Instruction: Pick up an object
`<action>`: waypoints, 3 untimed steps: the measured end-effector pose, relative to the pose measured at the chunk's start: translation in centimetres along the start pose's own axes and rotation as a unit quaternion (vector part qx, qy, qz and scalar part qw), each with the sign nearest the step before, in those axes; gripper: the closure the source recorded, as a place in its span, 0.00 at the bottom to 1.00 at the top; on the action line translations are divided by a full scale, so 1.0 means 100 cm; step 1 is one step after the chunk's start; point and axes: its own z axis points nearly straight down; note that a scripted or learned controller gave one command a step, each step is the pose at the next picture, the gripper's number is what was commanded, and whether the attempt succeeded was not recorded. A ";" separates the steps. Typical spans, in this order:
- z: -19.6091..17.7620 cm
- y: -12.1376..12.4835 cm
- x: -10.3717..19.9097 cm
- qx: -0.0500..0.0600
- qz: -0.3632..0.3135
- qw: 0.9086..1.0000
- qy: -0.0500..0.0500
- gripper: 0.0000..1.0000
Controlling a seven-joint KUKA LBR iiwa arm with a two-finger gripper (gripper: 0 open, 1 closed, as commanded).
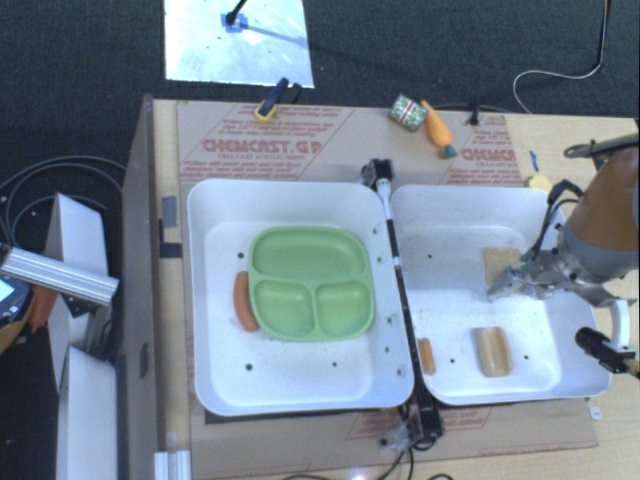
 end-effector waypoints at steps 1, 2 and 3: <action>-0.001 0.085 0.017 -0.002 -0.002 1.000 0.000 0.00; 0.000 0.053 0.013 0.000 -0.001 1.000 0.000 0.00; -0.012 0.054 0.013 -0.002 -0.002 1.000 0.000 1.00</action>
